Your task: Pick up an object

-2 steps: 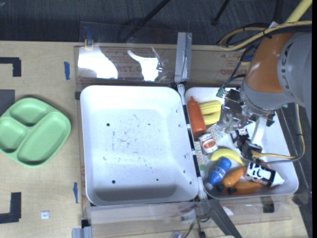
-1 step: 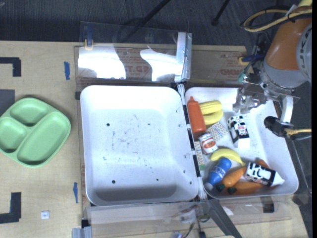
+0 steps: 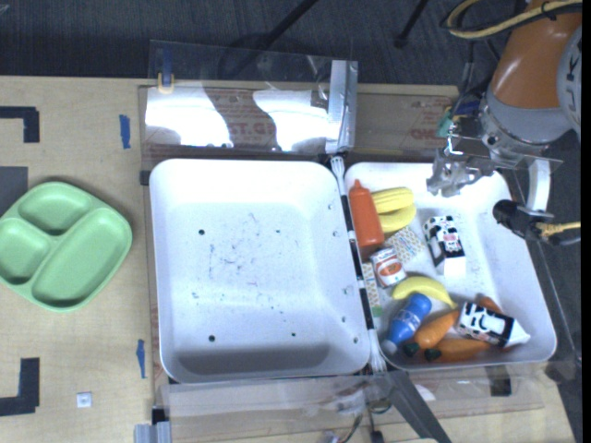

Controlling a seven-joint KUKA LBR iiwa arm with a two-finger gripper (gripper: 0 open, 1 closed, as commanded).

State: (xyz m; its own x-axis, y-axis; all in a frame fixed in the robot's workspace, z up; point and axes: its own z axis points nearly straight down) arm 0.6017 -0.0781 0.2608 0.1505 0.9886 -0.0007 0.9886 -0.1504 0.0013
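The right bin [image 3: 517, 257] holds several objects. An orange-red bottle [image 3: 365, 215] lies along its left wall, with a yellow corn-like piece [image 3: 393, 208] beside it. A black-and-white toy [image 3: 446, 239] sits mid-bin. Lower down are a small labelled can [image 3: 389, 269], a yellow banana [image 3: 422, 290], a blue bottle [image 3: 406, 320], an orange carrot-like piece [image 3: 445, 331] and a black-and-white packet [image 3: 486, 321]. My gripper [image 3: 452, 179] hangs over the bin's far end, up and right of the corn piece. It looks open, with nothing between its fingers.
The left bin [image 3: 249, 257] lies beside the right one, sharing a middle wall. A green divided plate [image 3: 61, 244] rests on the bench at far left. A clear panel [image 3: 249, 109] stands behind the left bin. Cables and the arm's orange band [image 3: 536, 53] fill the upper right.
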